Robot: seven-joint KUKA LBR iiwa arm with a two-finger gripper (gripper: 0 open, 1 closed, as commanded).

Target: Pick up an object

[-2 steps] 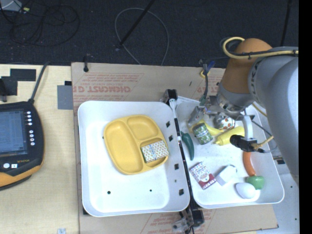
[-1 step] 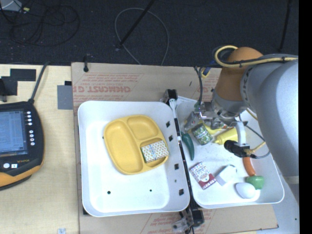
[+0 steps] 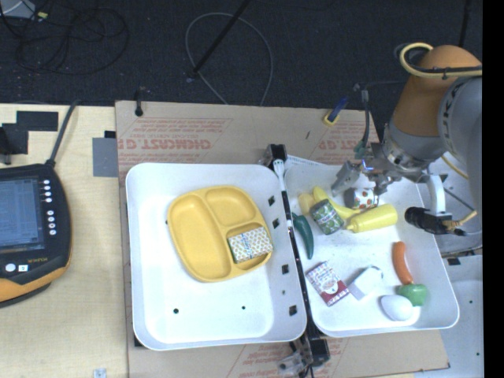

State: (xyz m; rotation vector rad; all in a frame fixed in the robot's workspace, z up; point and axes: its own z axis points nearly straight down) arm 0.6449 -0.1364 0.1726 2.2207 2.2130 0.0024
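- The gripper (image 3: 364,186) hovered low at the right bin's (image 3: 441,309) twelve o'clock — its grip unreadable, nothing visibly held.
- The yellow bottle (image 3: 372,218) and green can (image 3: 327,216) lay just below, unlifted — the pick remained undone.

Legible text is confined to the cardboard sheet (image 3: 213,136) lying under the two bins. Along its far strip, at about 11 o'clock from the centre of the view, red-brown block capitals appear upside down and reversed; the letters resemble "CHEMCAST GP" but cannot be read with certainty. A second run of the same print stands at about 1 o'clock, partly hidden. Further faint red-brown print shows on the near edge at about 6 o'clock, too small to read. The small red packet (image 3: 328,283) in the right bin and the patterned packet (image 3: 250,245) on the yellow tray carry printing that is too blurred to make out.
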